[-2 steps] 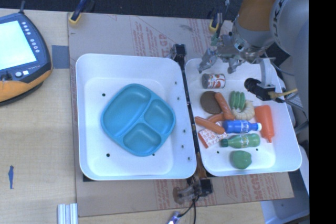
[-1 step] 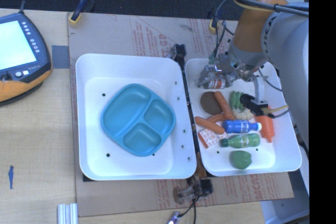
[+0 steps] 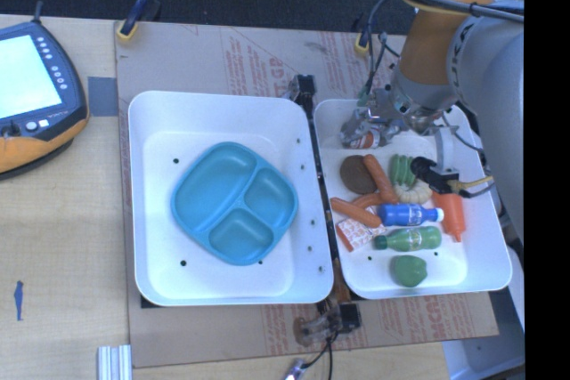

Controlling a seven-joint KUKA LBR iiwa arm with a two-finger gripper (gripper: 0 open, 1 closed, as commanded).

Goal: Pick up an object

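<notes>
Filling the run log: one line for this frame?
arm: over right bin far end | gripper: above bin floor | blue divided plate: left bin

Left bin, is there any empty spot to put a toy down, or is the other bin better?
Left bin has bare white floor all around the blue divided plate, widest along its far edge and near-right corner. The right bin is crowded: blue bottle, green bottle, carrots and the end effector at its far end.
</notes>
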